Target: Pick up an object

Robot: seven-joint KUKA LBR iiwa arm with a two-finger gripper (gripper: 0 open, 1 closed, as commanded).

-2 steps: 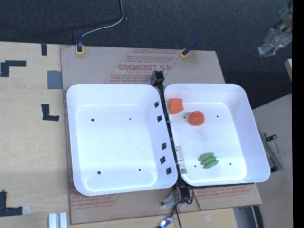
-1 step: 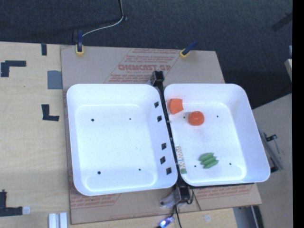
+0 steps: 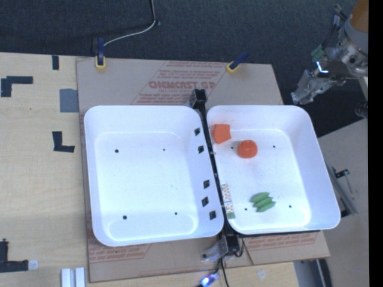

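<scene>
In the right bin (image 3: 311, 178) lie three objects: an orange block (image 3: 221, 133) near the divider at the far left, a round red-orange piece (image 3: 247, 149) just right of it, and a green pod-like object (image 3: 262, 201) toward the near side. My gripper (image 3: 305, 93) hangs at the upper right, outside the bin's far right corner and well above the objects. Nothing shows between its fingers.
The left bin (image 3: 96, 178) sits beside the right one on a cardboard sheet (image 3: 179, 82) held by two clamps (image 3: 100, 58). A white cable (image 3: 137, 28) runs across the dark floor behind. The arm's wrist (image 3: 353, 40) fills the top right corner.
</scene>
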